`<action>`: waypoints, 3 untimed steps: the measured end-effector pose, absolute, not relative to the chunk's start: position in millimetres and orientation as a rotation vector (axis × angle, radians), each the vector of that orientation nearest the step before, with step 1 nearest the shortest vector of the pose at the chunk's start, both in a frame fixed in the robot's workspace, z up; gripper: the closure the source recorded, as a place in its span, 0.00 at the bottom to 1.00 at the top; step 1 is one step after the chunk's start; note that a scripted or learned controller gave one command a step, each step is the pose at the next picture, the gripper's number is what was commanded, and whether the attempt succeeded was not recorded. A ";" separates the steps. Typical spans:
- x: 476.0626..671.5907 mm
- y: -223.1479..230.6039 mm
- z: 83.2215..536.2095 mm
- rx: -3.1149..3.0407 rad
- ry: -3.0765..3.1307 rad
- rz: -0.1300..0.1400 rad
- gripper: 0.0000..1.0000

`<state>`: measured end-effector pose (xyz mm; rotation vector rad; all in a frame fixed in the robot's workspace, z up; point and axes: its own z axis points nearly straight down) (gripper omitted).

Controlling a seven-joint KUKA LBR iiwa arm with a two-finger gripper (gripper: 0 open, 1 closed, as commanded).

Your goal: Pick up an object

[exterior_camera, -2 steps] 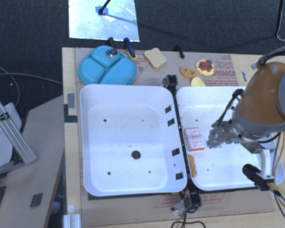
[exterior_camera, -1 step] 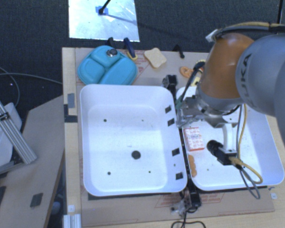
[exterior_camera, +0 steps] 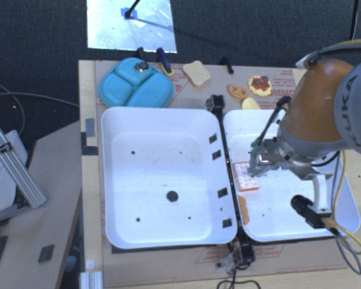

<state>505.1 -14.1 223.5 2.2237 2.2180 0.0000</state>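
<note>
The pincer hangs low over the right bin, close to that bin's left wall; whether it is released or clenched cannot be told from this slant, and nothing can be seen caught in it. Just below and left of the pincer lies a flat white card with red print, and further below, along the same wall, an orange elongated piece. Directly left of the pincer runs the black divider where the two bins meet, so room on that side is tight. Beyond it the left bin spreads wide, bearing a single dark round object well away to the pincer's lower left. Right of the pincer the arm's grey and orange bulk covers much of the right bin. Above the pincer, past the bins' far rims, the counter carries a blue divided dish, a bread slice, a pretzel-like toy, a small pizza-like disc and a yellow piece touching the rim. Dark carpet surrounds the counter.
</note>
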 end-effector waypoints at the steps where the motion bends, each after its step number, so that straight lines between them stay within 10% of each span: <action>1: 487.1 2.5 283.6 2.212 2.225 0.009 1.00; 3: 487.5 18.3 353.0 2.212 2.221 0.011 1.00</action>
